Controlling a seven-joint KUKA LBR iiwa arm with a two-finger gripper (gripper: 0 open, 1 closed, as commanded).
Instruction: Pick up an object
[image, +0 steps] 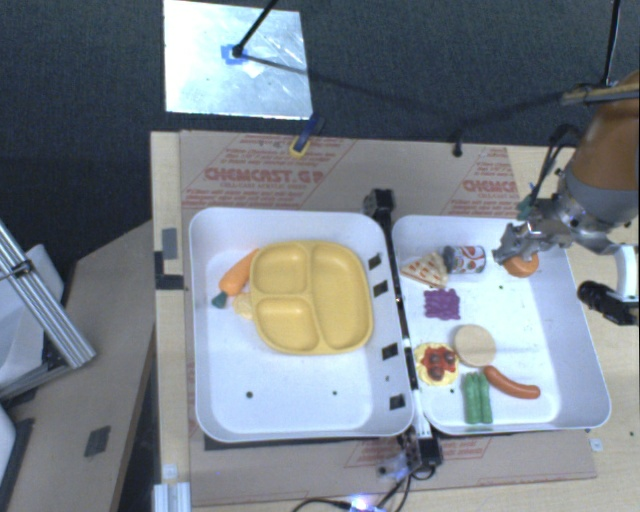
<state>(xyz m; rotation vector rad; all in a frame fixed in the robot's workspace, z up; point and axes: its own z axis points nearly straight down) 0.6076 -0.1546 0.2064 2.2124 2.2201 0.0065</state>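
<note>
The gripper (520, 250) hangs low over the small orange toy (521, 265). Its jaws' state cannot be told. Lifting is left.

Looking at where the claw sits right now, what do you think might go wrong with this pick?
The claw sits at the right bin's far edge, over a small orange item; it may scrape the bin wall instead of closing cleanly. The small can and pizza slice lie close by, so a sideways move could knock them.
</note>
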